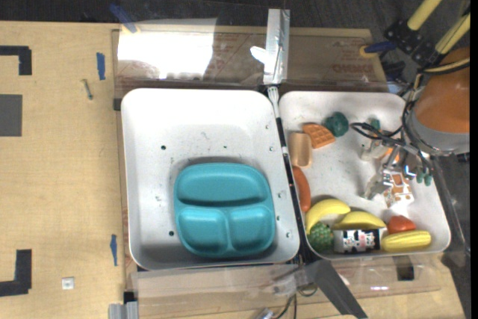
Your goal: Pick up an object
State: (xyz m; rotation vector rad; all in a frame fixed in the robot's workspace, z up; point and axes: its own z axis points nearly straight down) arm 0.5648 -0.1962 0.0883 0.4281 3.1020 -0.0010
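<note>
Yellow plastic bananas [358,220] crowd just below the end effector [393,179], which hangs low for picking; its grip state cannot be told.

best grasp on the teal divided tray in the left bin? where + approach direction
Likely the teal divided tray by its far rim, coming straight down. It lies flat and open side up in the left bin, wider than the gripper could probably span, so only an edge or the ridge between compartments fits the fingers. The far rim has bare bin floor beyond it; the near rim sits close to the bin wall.
</note>
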